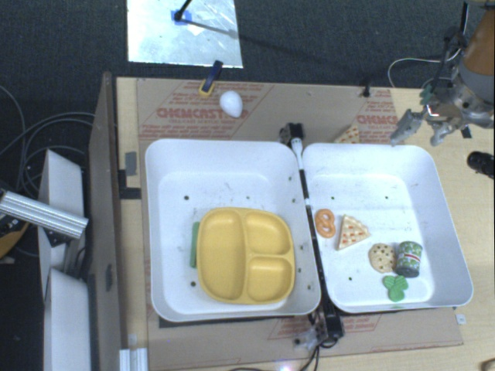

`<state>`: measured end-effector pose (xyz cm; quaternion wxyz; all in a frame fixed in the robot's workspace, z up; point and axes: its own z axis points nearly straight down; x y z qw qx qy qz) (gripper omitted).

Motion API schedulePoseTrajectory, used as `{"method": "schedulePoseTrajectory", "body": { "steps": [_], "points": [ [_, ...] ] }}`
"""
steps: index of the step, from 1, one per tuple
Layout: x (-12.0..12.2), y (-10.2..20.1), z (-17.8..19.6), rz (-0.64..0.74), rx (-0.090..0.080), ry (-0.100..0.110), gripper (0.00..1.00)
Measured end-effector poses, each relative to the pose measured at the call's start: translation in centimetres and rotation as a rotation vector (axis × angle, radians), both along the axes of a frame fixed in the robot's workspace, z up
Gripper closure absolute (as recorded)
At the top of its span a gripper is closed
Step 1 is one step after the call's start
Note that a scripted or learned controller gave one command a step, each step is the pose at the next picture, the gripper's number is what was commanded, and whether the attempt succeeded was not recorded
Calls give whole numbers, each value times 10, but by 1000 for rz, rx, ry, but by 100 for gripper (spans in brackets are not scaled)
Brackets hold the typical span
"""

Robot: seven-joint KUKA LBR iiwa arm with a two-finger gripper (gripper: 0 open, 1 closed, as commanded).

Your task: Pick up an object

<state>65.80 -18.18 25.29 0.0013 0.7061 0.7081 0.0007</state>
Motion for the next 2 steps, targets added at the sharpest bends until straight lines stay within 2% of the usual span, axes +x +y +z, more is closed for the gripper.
{"method": "schedulePoseTrajectory", "body": {
  "steps": [1,2],
  "points": [
    [-57,4,-107,-3,4,13,0],
    [-127,30,-82,-3,3,6,0]
  ]
}}
